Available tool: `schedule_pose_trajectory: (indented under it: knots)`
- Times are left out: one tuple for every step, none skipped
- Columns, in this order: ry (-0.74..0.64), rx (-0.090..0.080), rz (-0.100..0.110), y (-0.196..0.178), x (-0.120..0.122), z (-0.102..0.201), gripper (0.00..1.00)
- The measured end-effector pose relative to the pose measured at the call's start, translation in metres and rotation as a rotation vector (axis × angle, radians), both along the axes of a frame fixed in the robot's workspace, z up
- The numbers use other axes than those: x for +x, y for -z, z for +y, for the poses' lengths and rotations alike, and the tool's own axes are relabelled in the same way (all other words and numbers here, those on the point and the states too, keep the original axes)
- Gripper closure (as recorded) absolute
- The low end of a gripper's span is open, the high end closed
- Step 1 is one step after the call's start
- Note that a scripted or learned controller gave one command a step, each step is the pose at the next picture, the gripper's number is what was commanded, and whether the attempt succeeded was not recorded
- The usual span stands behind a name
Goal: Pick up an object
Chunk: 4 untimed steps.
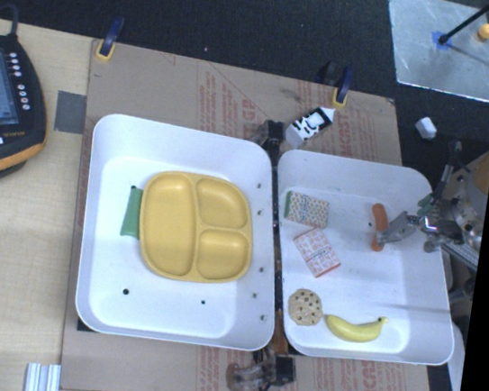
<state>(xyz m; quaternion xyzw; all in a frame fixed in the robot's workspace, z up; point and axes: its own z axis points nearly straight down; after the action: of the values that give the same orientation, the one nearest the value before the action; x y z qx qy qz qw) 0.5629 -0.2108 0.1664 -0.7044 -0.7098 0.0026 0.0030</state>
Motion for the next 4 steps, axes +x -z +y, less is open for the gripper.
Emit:
schedule_pose_trajectory:
  knots:
    - [0.002, -0.001, -0.002, 0.076, 0.049, 0.002, 0.0]
    - [0.0, -0.003, -0.006, 0.074, 0.064, 0.032, 0.0]
    - [0.005, 0.0, -0.006, 0.075, 0.076, 0.002, 0.0]
    - [0.005, 0.001, -0.004, 0.075, 0.065, 0.001, 0.0]
